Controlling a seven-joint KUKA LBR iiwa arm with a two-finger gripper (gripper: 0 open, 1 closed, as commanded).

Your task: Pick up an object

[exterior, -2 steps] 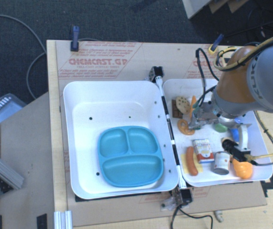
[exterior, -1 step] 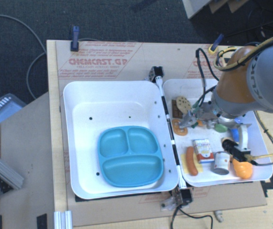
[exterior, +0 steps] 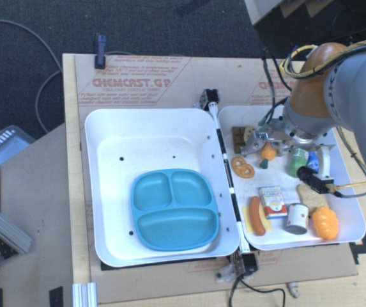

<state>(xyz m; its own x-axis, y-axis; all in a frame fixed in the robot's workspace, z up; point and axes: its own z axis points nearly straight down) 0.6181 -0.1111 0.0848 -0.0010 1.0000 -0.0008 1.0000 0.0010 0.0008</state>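
My gripper [exterior: 264, 147] hangs low over the back left part of the right bin [exterior: 356, 217], with the grey and orange wrist [exterior: 310, 101] above it. A small orange piece [exterior: 269, 152] lies right at the gripper's tip; whether it is gripped is unclear. A pretzel [exterior: 242, 167] lies just left and in front of it, and a brown block [exterior: 239, 137] sits at the bin's back left. A green bottle [exterior: 296, 162] stands to the gripper's right.
Toward the front of the right bin lie a hot dog [exterior: 257, 215], a small carton [exterior: 272, 202], a can [exterior: 296, 217] and an orange fruit [exterior: 325, 222]. The left bin [exterior: 99, 171] holds a blue divided plate [exterior: 173, 208]. Cables trail beside the arm.
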